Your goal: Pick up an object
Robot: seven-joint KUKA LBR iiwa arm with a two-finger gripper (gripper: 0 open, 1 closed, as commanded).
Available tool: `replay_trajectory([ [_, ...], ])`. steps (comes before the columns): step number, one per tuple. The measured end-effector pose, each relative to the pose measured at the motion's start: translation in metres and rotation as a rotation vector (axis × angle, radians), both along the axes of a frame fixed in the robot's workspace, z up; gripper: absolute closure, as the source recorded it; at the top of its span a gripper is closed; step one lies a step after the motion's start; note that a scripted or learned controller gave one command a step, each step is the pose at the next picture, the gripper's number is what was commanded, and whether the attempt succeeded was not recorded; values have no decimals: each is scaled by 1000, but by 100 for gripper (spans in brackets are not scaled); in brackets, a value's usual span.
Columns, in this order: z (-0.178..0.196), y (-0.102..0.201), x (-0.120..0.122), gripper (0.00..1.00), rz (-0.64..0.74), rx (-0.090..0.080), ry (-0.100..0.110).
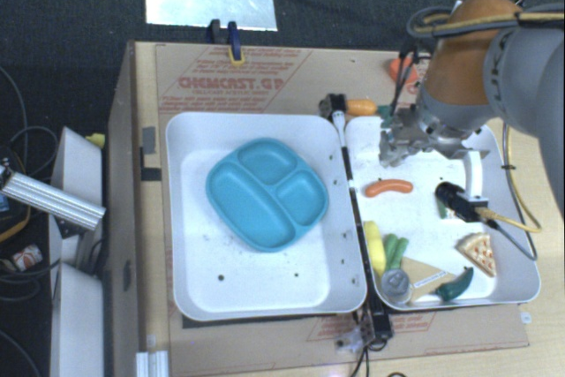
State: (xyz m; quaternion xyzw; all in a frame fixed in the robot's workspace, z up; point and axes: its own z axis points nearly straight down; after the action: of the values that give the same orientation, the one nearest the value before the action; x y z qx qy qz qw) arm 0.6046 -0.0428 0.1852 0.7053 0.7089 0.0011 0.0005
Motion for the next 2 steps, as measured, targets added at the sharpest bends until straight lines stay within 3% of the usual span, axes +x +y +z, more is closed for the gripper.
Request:
replay_trajectory([
  [1, 60, 58, -43, 100, -1, 0, -1],
  [2, 4, 15, -16, 100, -5, -2, 2],
])
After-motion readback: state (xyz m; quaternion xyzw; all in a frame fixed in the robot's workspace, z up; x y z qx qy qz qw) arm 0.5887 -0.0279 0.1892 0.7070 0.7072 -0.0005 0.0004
